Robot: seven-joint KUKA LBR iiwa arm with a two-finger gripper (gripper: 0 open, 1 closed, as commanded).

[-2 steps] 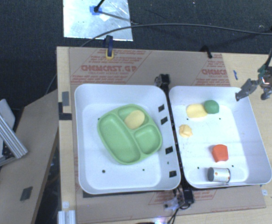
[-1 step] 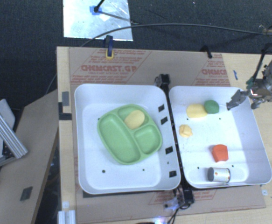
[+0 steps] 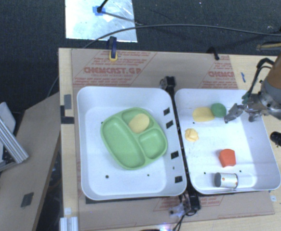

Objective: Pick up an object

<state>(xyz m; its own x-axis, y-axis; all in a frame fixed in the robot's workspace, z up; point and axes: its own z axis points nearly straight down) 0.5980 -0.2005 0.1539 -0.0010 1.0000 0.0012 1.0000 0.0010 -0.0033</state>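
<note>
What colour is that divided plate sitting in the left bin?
Light green; the divided plate shows plainly in the camera view, with a yellow item in one compartment.

Robot lab: bench [image 3: 145,61], twin white bins [image 3: 130,186], cables [image 3: 188,28].

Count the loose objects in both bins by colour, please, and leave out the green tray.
Yellow: 3
Green: 1
Orange: 1
Silver: 1
Total: 6
</note>
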